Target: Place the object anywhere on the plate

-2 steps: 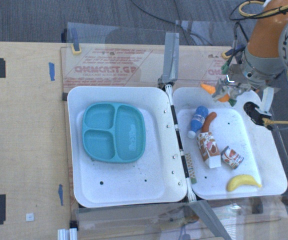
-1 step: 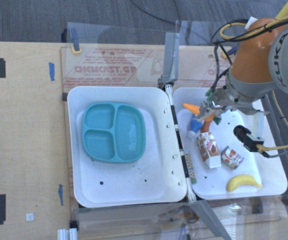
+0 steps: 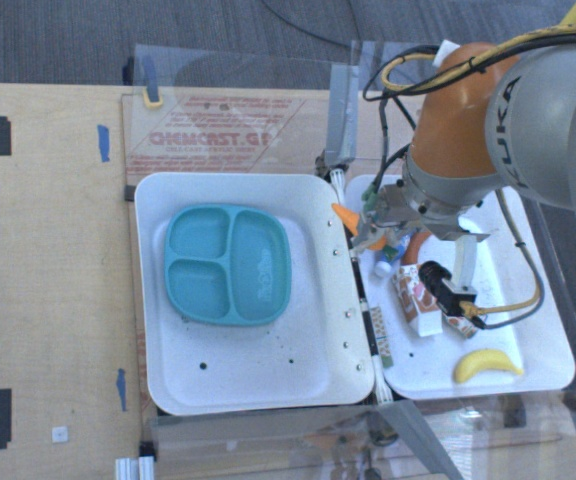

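Observation:
A teal plate (image 3: 228, 265) with three compartments lies in the left white bin (image 3: 248, 383). My gripper (image 3: 380, 230) hangs low at the left edge of the right bin (image 3: 538, 368), under the orange wrist band. Just to its left an orange, carrot-like piece (image 3: 344, 217) pokes out over the wall between the bins. Whether the gripper has hold of that piece or only touches it I cannot tell. Below the gripper stands a small white bottle with a blue cap (image 3: 386, 262).
The right bin also holds a brown and white carton (image 3: 415, 299), a white flat packet (image 3: 465, 259), a yellow banana (image 3: 488, 366) near the front, and a black and yellow cable (image 3: 513, 306) looping over them. A cardboard sheet (image 3: 218, 133) lies behind the left bin.

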`<state>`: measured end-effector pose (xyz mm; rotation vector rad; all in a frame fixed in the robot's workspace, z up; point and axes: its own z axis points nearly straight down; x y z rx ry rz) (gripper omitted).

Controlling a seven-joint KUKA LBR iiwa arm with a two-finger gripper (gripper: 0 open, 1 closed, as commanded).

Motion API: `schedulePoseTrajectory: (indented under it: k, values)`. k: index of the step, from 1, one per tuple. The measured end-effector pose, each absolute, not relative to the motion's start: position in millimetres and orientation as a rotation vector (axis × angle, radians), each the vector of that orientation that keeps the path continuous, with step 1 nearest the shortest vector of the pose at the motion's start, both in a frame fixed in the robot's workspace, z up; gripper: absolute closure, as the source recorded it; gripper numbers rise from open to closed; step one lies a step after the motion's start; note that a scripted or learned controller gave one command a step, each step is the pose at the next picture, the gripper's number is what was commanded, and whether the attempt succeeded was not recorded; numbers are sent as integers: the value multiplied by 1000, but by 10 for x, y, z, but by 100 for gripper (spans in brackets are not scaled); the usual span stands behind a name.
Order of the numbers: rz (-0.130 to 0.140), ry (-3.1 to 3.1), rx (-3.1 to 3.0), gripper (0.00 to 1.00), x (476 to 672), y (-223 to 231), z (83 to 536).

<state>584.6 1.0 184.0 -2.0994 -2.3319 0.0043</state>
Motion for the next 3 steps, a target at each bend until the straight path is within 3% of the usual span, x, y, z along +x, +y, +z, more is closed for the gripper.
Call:
schedulePoseTrajectory:
  k: [1,2,3]
  values:
    - [-1,-2408,-2019,100,5655,790,2698]
    - [4,-2406,-2017,100,5797,1368,1939]
    - [2,-2406,-2018,0,5801,1366,1945]
